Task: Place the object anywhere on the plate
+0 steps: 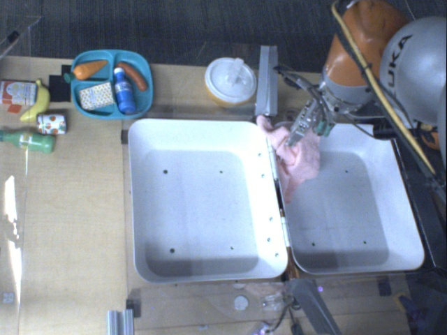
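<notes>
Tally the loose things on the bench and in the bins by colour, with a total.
Pink: 1, cloth
Orange: 2, carrot, sausage
Blue: 2, tray, bottle
Yellow: 1, banana
Green: 1, bottle
White: 2, lidded cup, can
Total: 9

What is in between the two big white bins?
In the camera view, a soft pink cloth drapes over the touching rims between the left white bin and the right white bin, with the gripper at its top.
</notes>
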You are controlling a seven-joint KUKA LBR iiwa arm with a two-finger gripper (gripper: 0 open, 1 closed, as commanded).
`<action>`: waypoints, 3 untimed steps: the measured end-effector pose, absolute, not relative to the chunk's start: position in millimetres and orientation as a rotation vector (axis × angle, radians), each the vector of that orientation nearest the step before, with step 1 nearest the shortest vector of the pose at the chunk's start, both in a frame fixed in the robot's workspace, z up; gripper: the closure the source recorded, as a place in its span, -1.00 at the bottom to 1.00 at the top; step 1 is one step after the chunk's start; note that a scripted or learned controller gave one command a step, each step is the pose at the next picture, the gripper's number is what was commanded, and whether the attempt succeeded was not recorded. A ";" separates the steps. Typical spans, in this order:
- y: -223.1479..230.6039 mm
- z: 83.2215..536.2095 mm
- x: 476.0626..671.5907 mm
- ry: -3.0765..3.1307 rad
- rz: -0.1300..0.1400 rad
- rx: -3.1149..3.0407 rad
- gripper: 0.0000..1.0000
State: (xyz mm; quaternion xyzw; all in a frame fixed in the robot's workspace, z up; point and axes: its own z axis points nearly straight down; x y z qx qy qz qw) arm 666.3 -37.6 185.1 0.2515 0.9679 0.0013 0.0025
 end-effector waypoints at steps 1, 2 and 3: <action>-36.2 226.3 668.3 3.034 0.005 0.784 1.00; 11.6 236.5 659.3 3.131 0.003 0.161 1.00; 52.3 237.0 647.3 3.136 0.003 -0.002 1.00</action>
